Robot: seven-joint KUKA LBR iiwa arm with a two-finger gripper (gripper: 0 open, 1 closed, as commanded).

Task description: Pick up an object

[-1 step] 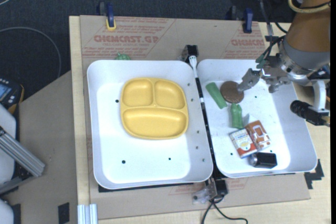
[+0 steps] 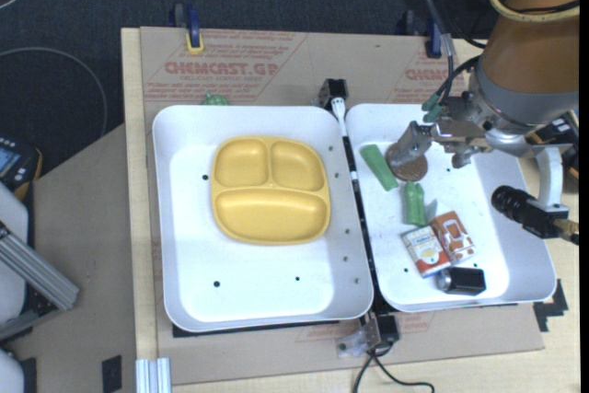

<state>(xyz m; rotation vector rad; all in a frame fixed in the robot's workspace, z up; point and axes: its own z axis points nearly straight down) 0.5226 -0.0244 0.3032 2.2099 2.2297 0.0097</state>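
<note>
The hand is hovering over the far left of the right bin, above a brownish round object; whether it is gripping anything, I cannot tell. Green pieces are crowding just beside it, so a descent is possibly risking a nudge or a double catch. The worktop sheet is reading "CHEMCAST".
</note>
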